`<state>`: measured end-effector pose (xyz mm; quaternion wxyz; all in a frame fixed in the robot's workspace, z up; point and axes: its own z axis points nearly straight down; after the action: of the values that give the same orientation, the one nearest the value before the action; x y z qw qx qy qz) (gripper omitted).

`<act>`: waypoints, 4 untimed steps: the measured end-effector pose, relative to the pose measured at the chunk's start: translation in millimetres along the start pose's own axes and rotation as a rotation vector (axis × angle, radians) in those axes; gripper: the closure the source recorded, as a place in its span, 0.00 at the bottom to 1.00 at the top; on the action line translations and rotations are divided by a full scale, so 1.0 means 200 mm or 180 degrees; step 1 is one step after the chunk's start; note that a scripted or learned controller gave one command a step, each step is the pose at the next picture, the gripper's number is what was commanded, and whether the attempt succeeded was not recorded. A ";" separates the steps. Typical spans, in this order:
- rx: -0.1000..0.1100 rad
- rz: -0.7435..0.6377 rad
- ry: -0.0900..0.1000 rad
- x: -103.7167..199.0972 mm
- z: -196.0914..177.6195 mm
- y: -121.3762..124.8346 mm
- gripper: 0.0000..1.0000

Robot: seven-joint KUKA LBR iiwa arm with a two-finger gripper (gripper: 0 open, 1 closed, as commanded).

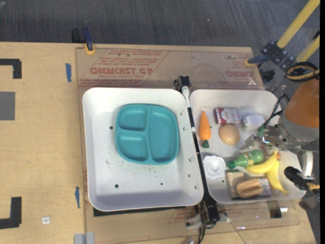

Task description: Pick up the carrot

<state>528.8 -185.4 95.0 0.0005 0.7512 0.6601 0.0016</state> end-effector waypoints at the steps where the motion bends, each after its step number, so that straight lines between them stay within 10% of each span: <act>1: -0.0018 0.0289 -0.0004 0.44 0.03 0.01 0.00; 2: -0.0019 0.0397 0.0013 0.87 -0.47 0.20 0.00; 3: 0.0001 0.0534 -0.0006 0.98 -0.44 0.20 0.00; 4: 0.0031 0.0684 -0.0009 0.79 -0.45 0.13 0.00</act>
<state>575.5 -32.8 184.5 -0.0025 0.8176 0.5757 -0.0028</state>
